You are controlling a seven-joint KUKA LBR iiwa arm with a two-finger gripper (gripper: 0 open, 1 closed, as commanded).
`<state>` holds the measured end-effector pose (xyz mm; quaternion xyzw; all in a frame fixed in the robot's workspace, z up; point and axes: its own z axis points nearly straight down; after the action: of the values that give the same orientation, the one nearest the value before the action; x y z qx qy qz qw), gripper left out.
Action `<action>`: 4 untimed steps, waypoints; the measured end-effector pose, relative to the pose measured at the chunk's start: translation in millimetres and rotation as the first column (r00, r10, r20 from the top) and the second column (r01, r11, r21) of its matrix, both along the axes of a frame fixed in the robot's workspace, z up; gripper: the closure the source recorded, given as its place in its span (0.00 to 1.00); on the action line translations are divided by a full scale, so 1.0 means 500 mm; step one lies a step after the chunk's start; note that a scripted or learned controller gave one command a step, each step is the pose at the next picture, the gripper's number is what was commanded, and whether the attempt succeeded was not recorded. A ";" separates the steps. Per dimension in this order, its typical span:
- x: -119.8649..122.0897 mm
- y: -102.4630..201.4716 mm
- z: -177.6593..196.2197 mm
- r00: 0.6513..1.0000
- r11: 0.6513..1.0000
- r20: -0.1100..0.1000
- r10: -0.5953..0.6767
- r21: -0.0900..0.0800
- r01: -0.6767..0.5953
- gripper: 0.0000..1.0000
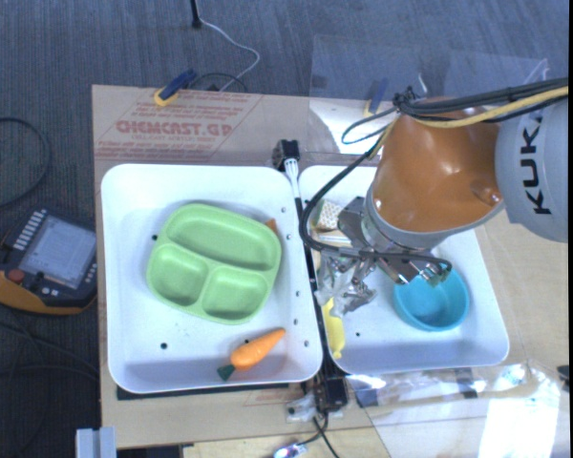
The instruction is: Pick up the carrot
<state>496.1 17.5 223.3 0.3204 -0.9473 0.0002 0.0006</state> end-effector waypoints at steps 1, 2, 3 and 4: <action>0.092 -0.048 0.286 0.860 0.860 0.012 0.510 -0.002 -0.510 1.00; 0.038 0.099 -0.069 0.780 0.780 -0.007 0.626 0.014 -0.626 1.00; 0.079 -0.034 0.053 0.493 0.493 0.005 0.870 0.000 -0.870 1.00; 0.046 -0.228 0.275 0.339 0.339 0.003 0.941 -0.010 -0.941 1.00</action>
<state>519.0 -96.3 360.7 0.8068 -0.5908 0.0048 -0.0023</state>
